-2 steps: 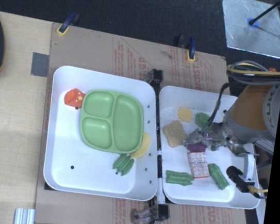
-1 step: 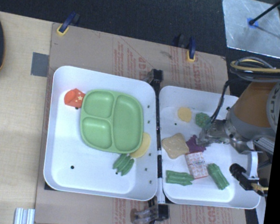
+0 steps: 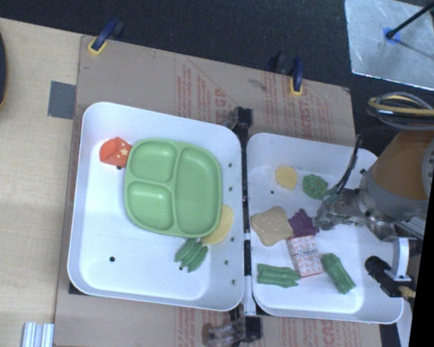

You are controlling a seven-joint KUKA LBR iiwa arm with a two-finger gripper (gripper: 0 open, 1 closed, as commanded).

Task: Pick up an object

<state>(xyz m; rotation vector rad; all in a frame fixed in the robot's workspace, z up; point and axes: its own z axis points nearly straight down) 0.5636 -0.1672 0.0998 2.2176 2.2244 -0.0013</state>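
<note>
Gripper (image 3: 332, 213) sits low in the right bin (image 3: 374, 313), right by the purple toy (image 3: 302, 222); I can't tell its grip, so it should close gently around that toy before lifting.

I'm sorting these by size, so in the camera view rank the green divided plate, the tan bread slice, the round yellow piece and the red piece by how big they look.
1. green divided plate
2. tan bread slice
3. red piece and round yellow piece: these look alike, so I won't rank them; the plate also hides part of the red one.
</note>
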